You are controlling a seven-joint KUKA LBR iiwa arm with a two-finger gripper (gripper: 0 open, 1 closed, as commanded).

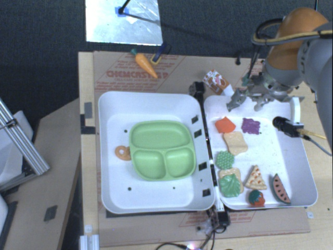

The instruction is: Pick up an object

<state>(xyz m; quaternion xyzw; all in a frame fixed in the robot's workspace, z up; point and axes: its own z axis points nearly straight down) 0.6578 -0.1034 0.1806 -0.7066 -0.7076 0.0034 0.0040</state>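
Observation:
My gripper (246,102) hangs over the far end of the right bin (299,160), open, its two fingers (233,101) spread apart with nothing between them. Just in front of it lie an orange-red piece (225,124) and a purple grape cluster (251,125). Further toward the front are a slice of toast (235,142), a round green piece (225,159), a green leafy piece (229,184), a pizza slice (255,178), a watermelon slice (281,188) and a small red-and-green fruit (255,197).
The left bin (112,139) holds a green divided plate (161,149) and a small brown ring (123,152) beside it. Behind the bins, on the cardboard, lie a toy carrot (145,65) and a red-and-white packet (216,81). A foil sheet (123,14) sits further back.

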